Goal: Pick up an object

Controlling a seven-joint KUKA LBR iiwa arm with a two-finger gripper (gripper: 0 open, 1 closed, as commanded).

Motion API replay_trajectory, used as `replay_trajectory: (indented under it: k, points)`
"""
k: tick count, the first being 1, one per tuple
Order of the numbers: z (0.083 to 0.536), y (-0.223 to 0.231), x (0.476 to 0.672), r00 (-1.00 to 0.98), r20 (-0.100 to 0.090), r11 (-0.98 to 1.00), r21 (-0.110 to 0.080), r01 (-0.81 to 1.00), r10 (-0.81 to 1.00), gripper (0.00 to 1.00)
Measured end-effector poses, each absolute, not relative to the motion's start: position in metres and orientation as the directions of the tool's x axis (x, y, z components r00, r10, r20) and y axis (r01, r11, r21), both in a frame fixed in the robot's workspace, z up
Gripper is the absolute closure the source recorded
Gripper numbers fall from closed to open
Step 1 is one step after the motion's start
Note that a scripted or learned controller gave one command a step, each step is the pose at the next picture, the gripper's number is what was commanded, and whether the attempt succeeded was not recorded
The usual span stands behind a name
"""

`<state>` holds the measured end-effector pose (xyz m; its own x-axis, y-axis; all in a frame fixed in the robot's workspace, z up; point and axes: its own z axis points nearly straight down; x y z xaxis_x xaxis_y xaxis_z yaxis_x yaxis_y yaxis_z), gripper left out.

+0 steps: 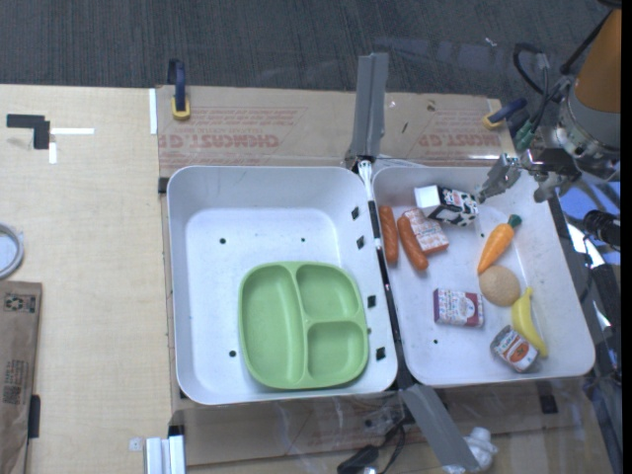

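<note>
The arm (597, 77) enters from the upper right, its orange band high and its grey wrist bent down toward the far right corner of the right bin (571, 363); the gripper (502, 178) is at that bin's far rim, its fingers angled down and left; it is hard to tell from this angle whether they are spread or closed, and nothing is seen between them.

Taking the carrot (497, 246) as landmark: it lies in the right bin, just below and slightly left of the gripper and apart from it; its long axis runs diagonally, green top toward the upper right, tip toward the lower left; the black-and-white toy cow (458, 208) lies to its upper left, beside a small white block (427, 197); two sausages (400, 238) lie to its left, long axes running roughly far to near; a round bun (500, 285) sits just below it; the banana (527, 322) lies below that, beside a tin (514, 350); a red-and-white carton (458, 307) lies to its lower left.

A green divided plate (302, 324) rests in the left bin (197, 265).
</note>
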<state>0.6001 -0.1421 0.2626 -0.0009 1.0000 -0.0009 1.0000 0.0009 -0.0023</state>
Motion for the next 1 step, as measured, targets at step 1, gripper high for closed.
replay_trajectory:
  k: [1]
  points:
    - [0.1186,-0.2023,0.6542,-0.160,-0.009,0.160,0.014,0.987,0.987,0.00]
